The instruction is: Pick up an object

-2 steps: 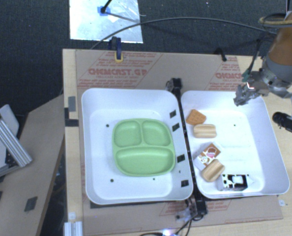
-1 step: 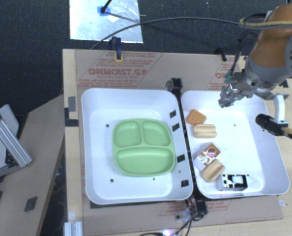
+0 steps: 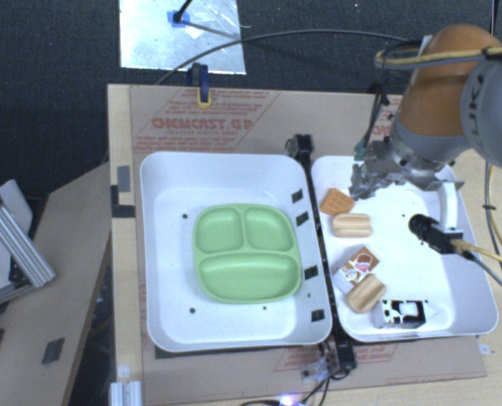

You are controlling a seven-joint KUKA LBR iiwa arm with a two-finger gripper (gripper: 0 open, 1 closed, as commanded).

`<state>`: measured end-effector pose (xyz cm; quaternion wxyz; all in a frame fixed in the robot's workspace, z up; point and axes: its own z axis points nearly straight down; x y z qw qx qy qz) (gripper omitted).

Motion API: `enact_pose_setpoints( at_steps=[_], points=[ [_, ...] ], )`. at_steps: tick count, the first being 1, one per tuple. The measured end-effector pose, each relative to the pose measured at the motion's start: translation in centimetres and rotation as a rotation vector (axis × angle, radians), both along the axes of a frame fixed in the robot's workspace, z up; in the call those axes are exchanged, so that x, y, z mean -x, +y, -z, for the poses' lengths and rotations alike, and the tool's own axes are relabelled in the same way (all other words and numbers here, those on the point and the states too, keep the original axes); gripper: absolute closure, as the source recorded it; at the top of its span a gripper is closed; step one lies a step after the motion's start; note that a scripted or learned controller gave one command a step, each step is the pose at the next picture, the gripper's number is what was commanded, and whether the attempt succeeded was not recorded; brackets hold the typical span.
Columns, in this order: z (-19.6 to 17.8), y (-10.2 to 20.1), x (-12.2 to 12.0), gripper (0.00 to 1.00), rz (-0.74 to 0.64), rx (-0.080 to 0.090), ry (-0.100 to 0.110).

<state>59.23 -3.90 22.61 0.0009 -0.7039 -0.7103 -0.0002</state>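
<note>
Pincer low over right bin, grip state impossible to tell — just beside orange wedge, likely light, stiff, best pinched across flat sides.

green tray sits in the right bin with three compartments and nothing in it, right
Not quite: the camera view shows the green tray in the left bin, not the right bin. The rest holds: it has three compartments and nothing in it.
</note>
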Motion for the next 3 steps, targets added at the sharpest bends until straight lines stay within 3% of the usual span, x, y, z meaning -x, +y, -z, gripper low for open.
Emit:
enact_pose_setpoints(
  at_steps=[1,3],
  points=[
    [0.4,5.9,1.2,1.00,0.000,0.000,-0.001],
    [0.9,14.6,4.5,1.00,0.001,0.000,0.000]
  ],
)
